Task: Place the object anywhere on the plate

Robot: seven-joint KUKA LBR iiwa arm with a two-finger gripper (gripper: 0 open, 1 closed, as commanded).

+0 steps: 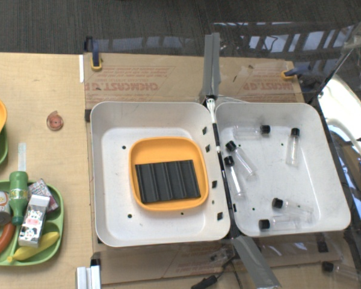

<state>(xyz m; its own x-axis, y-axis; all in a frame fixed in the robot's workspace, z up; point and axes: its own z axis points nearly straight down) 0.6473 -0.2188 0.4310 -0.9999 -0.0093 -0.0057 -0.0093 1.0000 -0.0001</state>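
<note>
Dark ribbed block [168,181] is already sitting flat on the orange plate [167,150] in the left bin [108,221]. Gripper's grip state? Honestly can't tell here.

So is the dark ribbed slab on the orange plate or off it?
On it: the dark ribbed rectangular slab lies flat inside the orange square plate, rim visible all round.
</note>
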